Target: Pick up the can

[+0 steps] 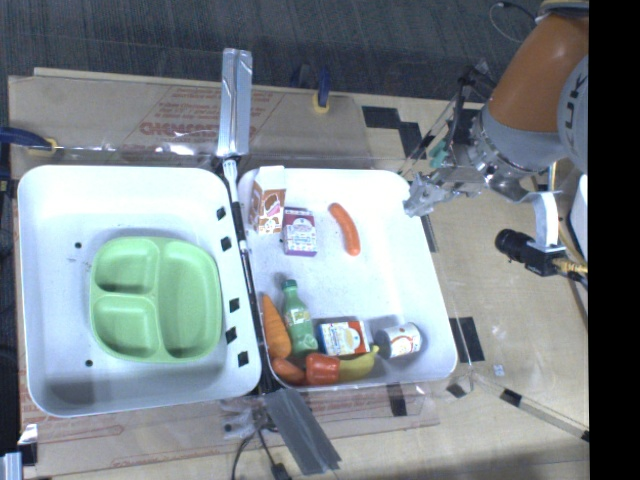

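Observation:
The can (400,341) is small and silver with a white and red label. It lies on its side in the front right corner of the right bin (400,258), touching a banana (358,365). My gripper (420,196) hangs at the far right corner of that bin, just over its rim and well behind the can. Nothing shows in the gripper's grasp.
The right bin also holds a small carton (267,200), a purple box (300,231), a sausage (345,228), a green bottle (296,315), a carrot (276,330), a red-labelled packet (341,336) and a red pepper (322,369). A green divided plate (157,296) lies in the left bin (50,208).

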Controlling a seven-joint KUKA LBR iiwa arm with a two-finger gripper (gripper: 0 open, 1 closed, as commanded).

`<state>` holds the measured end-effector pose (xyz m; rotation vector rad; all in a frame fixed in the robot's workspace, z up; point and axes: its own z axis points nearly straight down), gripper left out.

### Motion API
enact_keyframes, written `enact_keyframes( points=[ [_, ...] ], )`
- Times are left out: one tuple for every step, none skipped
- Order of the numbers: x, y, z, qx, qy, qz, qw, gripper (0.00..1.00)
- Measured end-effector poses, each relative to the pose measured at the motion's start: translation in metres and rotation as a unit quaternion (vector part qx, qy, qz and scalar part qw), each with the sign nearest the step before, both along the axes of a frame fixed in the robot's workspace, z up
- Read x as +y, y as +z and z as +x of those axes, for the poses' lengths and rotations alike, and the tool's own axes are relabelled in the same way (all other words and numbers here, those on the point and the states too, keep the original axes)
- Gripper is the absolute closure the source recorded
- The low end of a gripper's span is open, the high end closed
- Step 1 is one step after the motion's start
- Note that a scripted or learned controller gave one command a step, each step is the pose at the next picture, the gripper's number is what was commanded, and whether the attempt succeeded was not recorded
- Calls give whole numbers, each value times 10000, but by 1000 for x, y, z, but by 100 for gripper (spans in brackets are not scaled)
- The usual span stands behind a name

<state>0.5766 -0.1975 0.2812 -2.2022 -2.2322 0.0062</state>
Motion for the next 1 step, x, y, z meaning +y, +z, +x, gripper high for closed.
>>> enact_keyframes(
  points=[
    [0,0,0,0,1,-1,10000,0]
  ],
)
